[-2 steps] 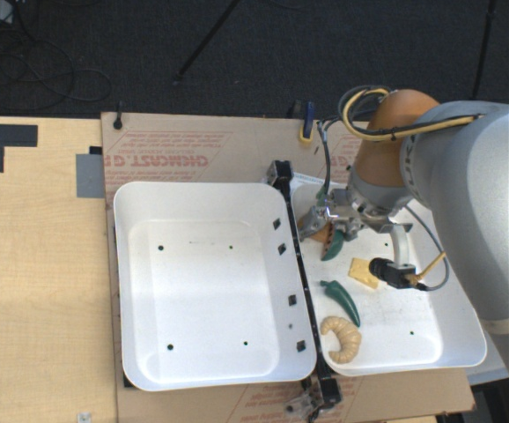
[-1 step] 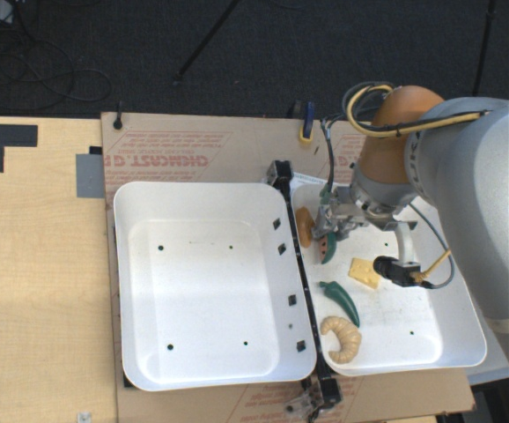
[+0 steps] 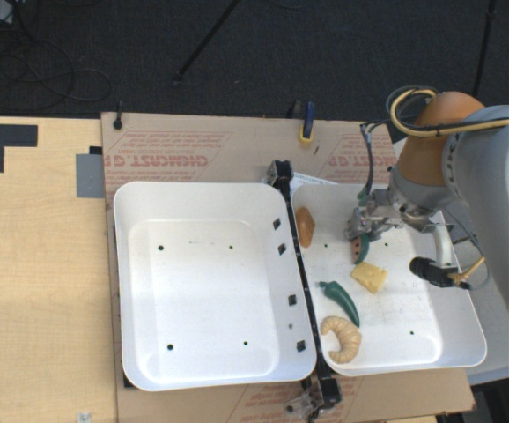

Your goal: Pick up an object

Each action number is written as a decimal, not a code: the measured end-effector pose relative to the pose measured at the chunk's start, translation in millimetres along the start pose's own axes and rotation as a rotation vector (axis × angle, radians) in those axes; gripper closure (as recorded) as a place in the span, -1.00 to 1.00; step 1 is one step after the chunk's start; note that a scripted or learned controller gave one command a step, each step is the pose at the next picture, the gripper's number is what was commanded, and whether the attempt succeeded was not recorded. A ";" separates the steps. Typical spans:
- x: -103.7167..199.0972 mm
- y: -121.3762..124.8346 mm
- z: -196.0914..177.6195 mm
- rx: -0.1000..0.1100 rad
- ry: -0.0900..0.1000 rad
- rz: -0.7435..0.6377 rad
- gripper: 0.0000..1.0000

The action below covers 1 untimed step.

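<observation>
the right bin (image 3: 466, 346) held everything: a pale croissant (image 3: 343, 338), a green pepper (image 3: 342, 300), a yellow wedge (image 3: 370, 278) and an orange piece (image 3: 305, 227). the gripper (image 3: 363, 236) sat low over a small reddish item (image 3: 359, 251) (whether it pinched, i couldn't tell). all looked light, rigid, probably slick; the croissant's thick middle seemed easiest to take.

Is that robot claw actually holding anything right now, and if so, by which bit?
It cannot be told. The gripper is low in the right bin, right above a small reddish-brown item, but the view does not show whether that item sits between the jaws.
</observation>
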<state>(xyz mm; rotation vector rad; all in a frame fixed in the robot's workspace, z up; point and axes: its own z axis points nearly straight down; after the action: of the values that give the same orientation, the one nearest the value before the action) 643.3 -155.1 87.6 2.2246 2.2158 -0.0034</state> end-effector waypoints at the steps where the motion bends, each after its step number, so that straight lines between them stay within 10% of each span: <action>1: 51.2 1.7 -65.2 -0.004 0.004 -0.008 1.00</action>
<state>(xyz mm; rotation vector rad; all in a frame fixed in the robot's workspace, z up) 645.3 -103.8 152.7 2.2151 2.2249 0.0050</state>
